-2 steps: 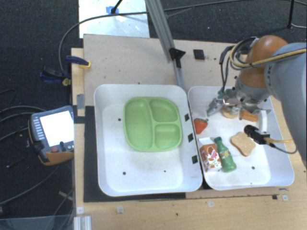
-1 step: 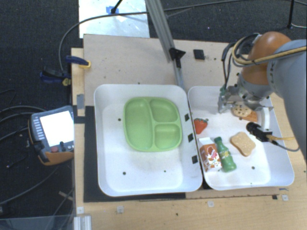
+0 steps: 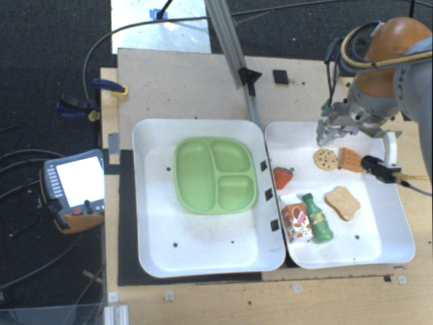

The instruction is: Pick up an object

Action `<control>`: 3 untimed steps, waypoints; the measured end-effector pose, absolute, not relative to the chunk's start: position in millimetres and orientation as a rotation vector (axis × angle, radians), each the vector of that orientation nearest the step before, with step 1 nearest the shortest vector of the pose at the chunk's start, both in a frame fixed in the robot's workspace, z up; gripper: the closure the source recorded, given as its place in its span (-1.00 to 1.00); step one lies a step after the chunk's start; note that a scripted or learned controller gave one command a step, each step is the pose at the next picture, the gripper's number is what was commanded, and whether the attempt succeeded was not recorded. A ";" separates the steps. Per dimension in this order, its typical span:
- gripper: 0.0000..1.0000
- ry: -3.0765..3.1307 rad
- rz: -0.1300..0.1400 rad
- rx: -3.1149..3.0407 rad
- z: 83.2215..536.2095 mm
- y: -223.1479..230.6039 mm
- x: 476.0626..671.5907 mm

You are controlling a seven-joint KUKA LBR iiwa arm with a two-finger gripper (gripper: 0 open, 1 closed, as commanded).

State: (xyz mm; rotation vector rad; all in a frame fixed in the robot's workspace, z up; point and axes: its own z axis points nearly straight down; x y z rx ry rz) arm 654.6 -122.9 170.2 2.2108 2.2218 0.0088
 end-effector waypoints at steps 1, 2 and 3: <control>1.00 2.224 0.007 2.210 213.9 -122.9 656.5; 1.00 2.232 0.006 2.210 222.9 -67.1 643.5; 1.00 2.234 0.007 2.209 233.6 -8.2 641.2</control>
